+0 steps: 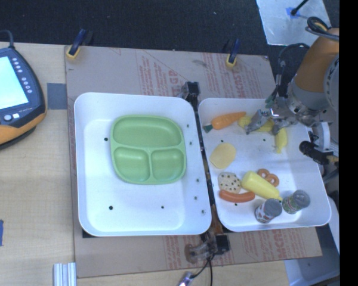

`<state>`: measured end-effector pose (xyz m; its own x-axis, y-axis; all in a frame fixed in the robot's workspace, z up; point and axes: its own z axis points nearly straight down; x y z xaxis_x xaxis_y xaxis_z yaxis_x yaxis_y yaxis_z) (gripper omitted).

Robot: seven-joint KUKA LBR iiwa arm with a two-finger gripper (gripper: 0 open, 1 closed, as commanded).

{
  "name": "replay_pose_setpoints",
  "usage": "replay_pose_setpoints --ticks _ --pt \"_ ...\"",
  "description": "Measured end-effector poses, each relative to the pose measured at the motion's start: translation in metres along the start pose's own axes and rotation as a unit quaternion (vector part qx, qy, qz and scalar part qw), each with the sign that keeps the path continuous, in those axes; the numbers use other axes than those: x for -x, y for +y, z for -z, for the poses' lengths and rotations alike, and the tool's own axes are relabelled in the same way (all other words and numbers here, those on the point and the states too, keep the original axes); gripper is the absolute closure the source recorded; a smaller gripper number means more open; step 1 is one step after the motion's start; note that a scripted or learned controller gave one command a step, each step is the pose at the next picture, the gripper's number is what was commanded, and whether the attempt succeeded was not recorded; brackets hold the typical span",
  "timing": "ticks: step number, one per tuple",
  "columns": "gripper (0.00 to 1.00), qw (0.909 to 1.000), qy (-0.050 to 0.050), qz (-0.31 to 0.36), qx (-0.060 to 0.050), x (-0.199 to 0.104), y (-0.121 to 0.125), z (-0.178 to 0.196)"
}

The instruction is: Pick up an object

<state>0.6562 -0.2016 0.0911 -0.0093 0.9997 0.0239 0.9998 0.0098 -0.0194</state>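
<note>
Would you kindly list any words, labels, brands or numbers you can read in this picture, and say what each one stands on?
None can be read.
Red print repeats across the brown board under the bins: too blurred to read.
The pendant at the left has a bright blank screen and a row of buttons: no legible marks.
The two small cans in the right bin: labels too small.

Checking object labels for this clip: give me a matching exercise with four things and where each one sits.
Things:
1. green divided plate
2. carrot
3. hot dog
4. tablet

Places:
A. far end of the right bin
B. bench, beside the left bin
C. left bin
D. near part of the right bin

Pairs: 1-C, 2-A, 3-D, 4-B
</note>
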Motion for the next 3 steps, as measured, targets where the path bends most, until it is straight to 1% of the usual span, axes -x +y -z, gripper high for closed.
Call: replay_pose_setpoints --ticks 1,2,3 --pt "0.00 0.9999 -0.004 0.001 0.009 0.000 -0.019 0.001" --pt "0.00 1.0000 -0.001 -0.001 -0.002 0.002 -0.002 -0.002" --pt "1.00 1.0000 -0.006 0.001 0.001 0.004 -0.001 0.009"
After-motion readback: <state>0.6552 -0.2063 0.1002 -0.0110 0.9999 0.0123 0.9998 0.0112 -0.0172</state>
